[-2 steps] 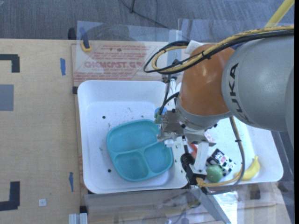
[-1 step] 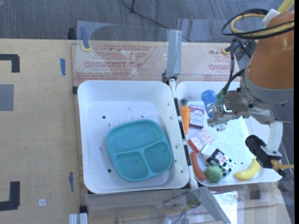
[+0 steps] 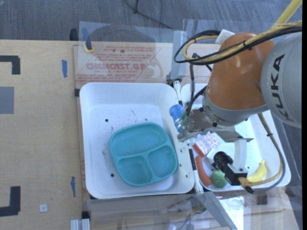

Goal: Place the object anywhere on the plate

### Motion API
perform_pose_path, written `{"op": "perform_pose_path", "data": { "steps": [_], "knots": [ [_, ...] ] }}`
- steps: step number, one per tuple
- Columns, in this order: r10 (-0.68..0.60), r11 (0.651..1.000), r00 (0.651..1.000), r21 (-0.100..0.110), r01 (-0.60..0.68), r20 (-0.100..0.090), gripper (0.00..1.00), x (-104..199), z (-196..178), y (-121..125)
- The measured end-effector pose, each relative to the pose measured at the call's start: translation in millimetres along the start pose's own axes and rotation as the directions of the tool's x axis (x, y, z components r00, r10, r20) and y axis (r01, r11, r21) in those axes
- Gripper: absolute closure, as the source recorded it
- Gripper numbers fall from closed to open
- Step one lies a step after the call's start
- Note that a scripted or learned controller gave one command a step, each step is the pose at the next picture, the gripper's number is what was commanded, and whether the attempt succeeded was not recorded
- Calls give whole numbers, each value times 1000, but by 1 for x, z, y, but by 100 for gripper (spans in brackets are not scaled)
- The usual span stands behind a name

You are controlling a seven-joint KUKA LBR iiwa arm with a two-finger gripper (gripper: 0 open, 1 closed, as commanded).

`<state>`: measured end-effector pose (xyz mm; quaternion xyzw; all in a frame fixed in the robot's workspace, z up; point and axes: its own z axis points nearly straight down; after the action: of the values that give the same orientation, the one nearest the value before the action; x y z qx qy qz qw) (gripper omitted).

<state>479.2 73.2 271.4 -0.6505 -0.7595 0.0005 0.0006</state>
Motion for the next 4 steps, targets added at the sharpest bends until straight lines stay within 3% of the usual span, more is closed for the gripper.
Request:
{"op": "perform_pose_path", "data": {
  "steps": [1,2,3,4],
  "knots": [
    [70,998,998,1,-70,0,100,80,49,12],
    [284,959,959,3,-284,0,100,89,84,23],
    [113,994,994,2,-113,-1,100,-26,87,-4],
    [-216,976,976,-3,216,1,100,-65,-61,-9]
  ]
}}
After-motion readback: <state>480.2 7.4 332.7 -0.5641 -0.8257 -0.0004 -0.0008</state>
